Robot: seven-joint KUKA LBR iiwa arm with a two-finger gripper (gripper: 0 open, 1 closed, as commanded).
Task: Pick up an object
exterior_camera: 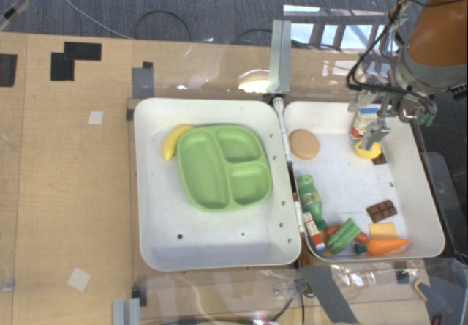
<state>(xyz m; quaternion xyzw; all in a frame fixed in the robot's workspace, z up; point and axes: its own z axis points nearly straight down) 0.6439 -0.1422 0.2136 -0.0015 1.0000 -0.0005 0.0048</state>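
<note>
Banana (174, 142): mostly hidden under green plate (223, 166). Arm (435, 23) cut off by top and right edges. Small items under gripper (374, 133) too blurred to identify.
</note>
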